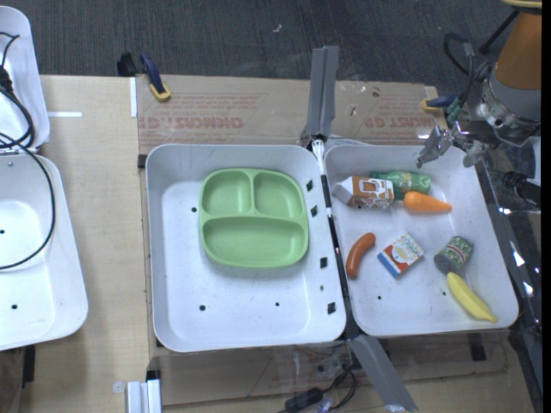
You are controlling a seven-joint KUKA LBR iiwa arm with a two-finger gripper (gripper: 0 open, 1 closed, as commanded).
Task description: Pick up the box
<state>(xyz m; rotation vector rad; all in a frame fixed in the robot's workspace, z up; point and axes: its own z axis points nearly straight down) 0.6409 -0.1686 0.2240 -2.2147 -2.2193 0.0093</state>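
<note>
1. White bin on the right point(504, 256) holds my target: the small box point(401, 254), white with orange and blue print, lying flat near the middle.
2. My gripper point(441, 147) hangs above the bin's far rim, well apart from the box and holding nothing; whether it's spread or pinched, I cannot tell.
3. Looks like light cardboard, stiff enough but crushable, so I judge a gentle pinch across the short sides best.
4. Neighbours: sausage point(360, 254) to one side, green can point(454, 254) to the other, banana point(470, 298) nearer the front rim, carton point(365, 192) and carrot point(426, 203) farther back.
5. Bare floor shows all around the box, good room to descend.
6. Left bin carries a green plate point(254, 217), out of my way.
</note>
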